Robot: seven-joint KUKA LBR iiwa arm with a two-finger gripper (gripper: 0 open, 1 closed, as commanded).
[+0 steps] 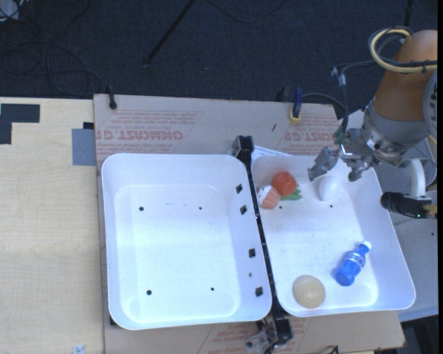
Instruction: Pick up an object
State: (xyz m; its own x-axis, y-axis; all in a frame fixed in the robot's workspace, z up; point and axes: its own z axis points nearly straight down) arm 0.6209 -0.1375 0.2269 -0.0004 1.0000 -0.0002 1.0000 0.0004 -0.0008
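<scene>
The tool (pixel 338 167) is seen at the far right corner of the right bin (pixel 387 231), carried on the grey arm (pixel 399 116) with its orange band. Two fingers are seen spread apart, one toward the left bin (pixel 125 198) and one toward the arm; the tool is judged open, and nothing is seen between the fingers. A white object (pixel 327 188) is found directly below the tool, just beside the fingertips; whether it is touched cannot be told. An orange object (pixel 283 182) with a green part is located to the left of the tool, near it, on the bin floor. A small white and orange item (pixel 268 196) is noted just beyond that, touching or almost touching the orange object, close to the divide between the bins. A blue bottle (pixel 351 265) with a white cap is recorded well apart from the tool, toward the near side of the same bin, lying tilted. A pale round object (pixel 308 290) is recorded near the bottle, at the near edge, farthest from the tool. The bins are set on brown cardboard (pixel 177 127) laid on the tabletop (pixel 37 227).
</scene>
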